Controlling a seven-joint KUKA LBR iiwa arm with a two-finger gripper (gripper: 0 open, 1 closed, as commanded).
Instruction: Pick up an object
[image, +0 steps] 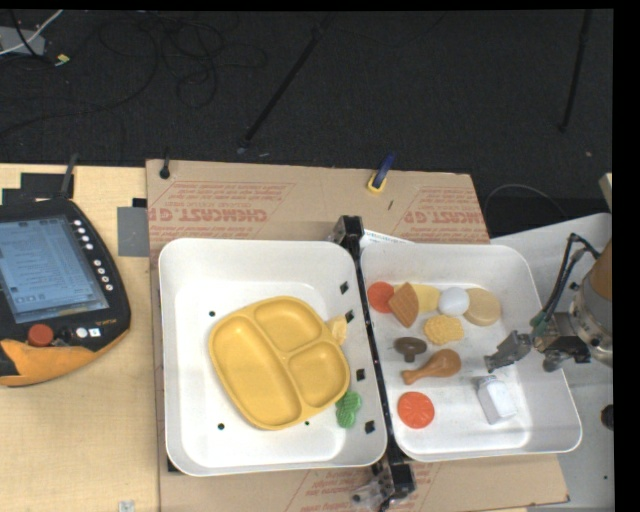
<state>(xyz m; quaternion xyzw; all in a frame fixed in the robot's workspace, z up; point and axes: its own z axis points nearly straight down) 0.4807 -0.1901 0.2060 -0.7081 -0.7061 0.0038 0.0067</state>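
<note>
I see the left bin (190, 290) taken up by a yellow divided plate (278, 358), probably the drop-off side, while the right bin (545, 420) holds the toy foods spread out singly so each can be grabbed alone. My gripper (528, 352) hangs at that bin's right side with fingers spread and nothing between them, just above a small white block (497, 398), its nearest target, with the drumstick (432, 367) a little further left.

- Floor (300, 80): dark, nearly black, crossed by loose black cables (190, 50).
- Bench top (80, 430): light wood, evenly lit.
- Cardboard sheet (300, 205): brown, red print, lying flat on the bench.
- Teach pendant (55, 290): black and orange, screen lit, resting at the bench's left edge.
- Yellow-and-blue clip (380, 175): on the cardboard's far edge.
</note>
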